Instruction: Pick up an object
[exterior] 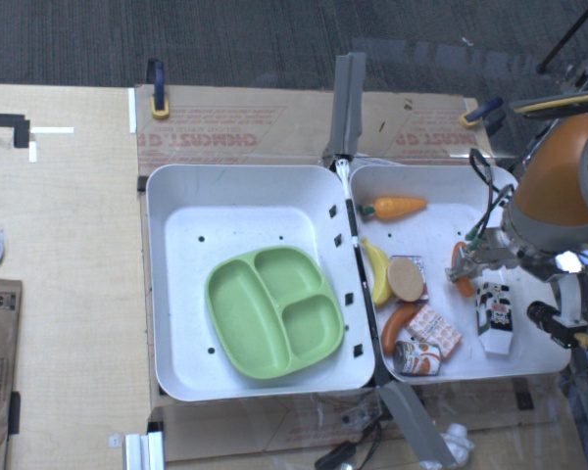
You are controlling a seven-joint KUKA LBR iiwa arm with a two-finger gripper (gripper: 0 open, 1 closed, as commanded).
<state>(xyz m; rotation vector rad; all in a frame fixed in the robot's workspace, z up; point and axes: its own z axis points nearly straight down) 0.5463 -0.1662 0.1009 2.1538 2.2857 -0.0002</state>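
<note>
At the right of the frame, the arm (559,179) is seen reaching into the right bin (441,189), its gripper (473,262) lowered near the bin's right middle. Whether the jaws are apart or together cannot be told, since they are small and partly masked by cables and the wrist. A small orange thing (459,262) is seen touching or just beside the tip, but it cannot be said to be gripped.

The nearest candidates are judged to be this orange thing, right at the jaws, and the milk carton (495,316), which lies just below and slightly right of them, its long axis running nearly up and down the frame. Further left in the same bin are found a carrot (397,207) at the upper part, lying crosswise, a banana (376,272) against the left wall, a round brown slice (406,280), a sausage (396,327), a red patterned packet (434,331) and a can (416,358).

The left bin (176,262) carries a green divided plate (274,311), well apart from the jaws.
</note>
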